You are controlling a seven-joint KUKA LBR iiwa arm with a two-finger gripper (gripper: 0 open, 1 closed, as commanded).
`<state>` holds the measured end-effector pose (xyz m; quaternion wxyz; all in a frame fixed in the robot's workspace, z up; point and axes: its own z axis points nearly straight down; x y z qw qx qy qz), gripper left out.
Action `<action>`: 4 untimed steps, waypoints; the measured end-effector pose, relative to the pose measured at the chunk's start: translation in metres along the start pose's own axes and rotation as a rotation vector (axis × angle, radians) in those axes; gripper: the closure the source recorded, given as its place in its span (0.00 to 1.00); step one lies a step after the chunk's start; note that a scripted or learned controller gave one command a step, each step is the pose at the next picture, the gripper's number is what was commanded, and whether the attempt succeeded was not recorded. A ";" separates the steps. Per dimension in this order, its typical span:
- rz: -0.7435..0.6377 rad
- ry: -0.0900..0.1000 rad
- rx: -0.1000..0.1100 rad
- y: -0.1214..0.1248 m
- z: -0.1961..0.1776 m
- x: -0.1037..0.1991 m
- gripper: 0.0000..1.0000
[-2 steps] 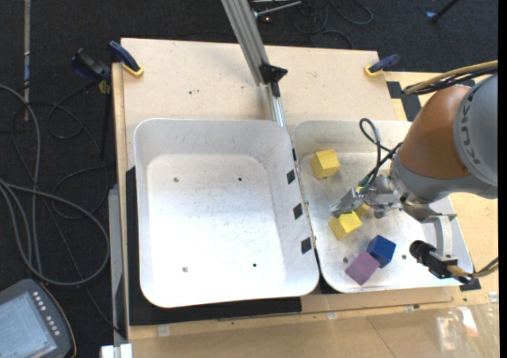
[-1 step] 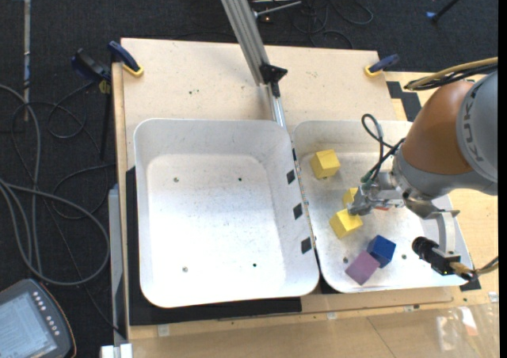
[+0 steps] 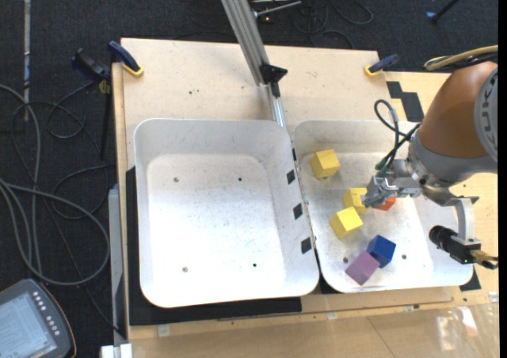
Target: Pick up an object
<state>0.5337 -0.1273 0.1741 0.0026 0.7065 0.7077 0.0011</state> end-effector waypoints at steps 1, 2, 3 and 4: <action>-0.001 0.000 -0.001 0.002 -0.040 0.000 1.00; -0.005 0.003 0.003 0.012 -0.050 0.044 1.00; -0.006 0.003 0.003 0.019 -0.059 0.093 1.00; -0.007 0.004 0.004 0.037 -0.051 0.152 1.00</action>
